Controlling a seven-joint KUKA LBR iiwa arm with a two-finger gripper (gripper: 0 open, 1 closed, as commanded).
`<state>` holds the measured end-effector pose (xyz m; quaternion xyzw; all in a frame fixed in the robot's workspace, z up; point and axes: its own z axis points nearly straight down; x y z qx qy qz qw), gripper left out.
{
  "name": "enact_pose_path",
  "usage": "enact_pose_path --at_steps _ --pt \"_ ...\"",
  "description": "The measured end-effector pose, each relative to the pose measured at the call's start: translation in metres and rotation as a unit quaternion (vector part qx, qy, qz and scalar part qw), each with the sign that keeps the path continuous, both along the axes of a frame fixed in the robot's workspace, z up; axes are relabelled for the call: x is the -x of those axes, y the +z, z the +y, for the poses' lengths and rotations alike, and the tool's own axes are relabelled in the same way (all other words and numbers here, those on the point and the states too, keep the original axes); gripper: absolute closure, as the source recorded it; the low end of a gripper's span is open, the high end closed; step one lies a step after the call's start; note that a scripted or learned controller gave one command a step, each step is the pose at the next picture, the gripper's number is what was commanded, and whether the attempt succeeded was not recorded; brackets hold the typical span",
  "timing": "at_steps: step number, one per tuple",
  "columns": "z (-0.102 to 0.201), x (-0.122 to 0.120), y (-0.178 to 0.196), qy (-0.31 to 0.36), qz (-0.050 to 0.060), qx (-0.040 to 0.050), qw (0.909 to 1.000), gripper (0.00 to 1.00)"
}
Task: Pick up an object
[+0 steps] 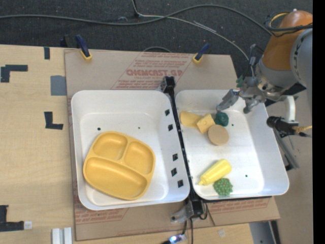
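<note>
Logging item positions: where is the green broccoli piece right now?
The green broccoli piece lies in the right bin, near its front edge, touching the lower end of the yellow corn cob.

One camera, fixed above the table [30, 136], looks down at a slant on both bins: left bin [81, 105], right bin [269, 172]. It stands far enough to take in dark floor beyond the table's far edge.
</note>
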<state>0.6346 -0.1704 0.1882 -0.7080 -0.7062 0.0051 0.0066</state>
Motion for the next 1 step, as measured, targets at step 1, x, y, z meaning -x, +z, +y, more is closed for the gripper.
enact_pose_path --at_steps 1 --pt "0.0006 -0.0033 0.0098 0.002 -0.007 0.0013 1.0000 0.00"
